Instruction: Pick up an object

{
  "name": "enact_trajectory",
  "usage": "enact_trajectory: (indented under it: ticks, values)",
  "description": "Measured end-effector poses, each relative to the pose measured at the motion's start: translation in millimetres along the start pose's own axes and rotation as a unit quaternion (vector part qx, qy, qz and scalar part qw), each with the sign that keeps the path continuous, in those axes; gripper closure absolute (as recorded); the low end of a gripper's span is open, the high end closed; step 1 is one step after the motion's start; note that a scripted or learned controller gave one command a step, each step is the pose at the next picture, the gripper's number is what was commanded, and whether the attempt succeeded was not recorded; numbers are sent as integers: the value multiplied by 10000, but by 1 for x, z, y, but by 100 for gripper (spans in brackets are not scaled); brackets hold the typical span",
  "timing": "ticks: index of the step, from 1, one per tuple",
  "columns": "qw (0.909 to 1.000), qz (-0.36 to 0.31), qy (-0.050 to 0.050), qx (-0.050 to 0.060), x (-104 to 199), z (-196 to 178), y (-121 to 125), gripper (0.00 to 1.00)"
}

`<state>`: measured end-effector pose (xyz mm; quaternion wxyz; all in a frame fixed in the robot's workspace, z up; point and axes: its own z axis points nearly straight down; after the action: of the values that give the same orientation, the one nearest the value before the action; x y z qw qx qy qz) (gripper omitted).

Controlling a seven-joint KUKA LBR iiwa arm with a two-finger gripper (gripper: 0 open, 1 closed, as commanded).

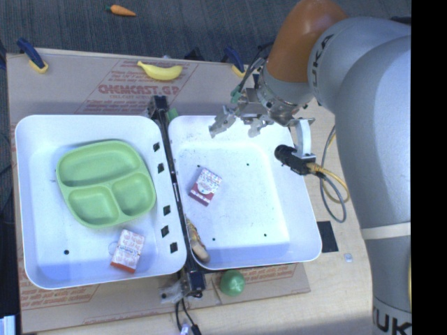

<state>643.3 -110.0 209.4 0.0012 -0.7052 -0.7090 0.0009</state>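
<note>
The gripper (237,122) (fingers spread, holding nothing) hovers above the small carton (206,186), well apart.

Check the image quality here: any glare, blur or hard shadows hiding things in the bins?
Camera view: even, soft lighting; right bin floor looks bright, slightly washed out; small carton stays readable; gripper fingers slightly soft; the near arm is large and a bit blurred; shadows faint.

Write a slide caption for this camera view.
Gripper poised above right bin holding a small carton; green tray fills left bin.
</note>
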Motion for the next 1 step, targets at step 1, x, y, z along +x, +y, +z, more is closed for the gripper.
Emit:
enact_trajectory:
  ticks: [1]
  values:
    - [10000,8,-1,-11,-38,-46,13,0]
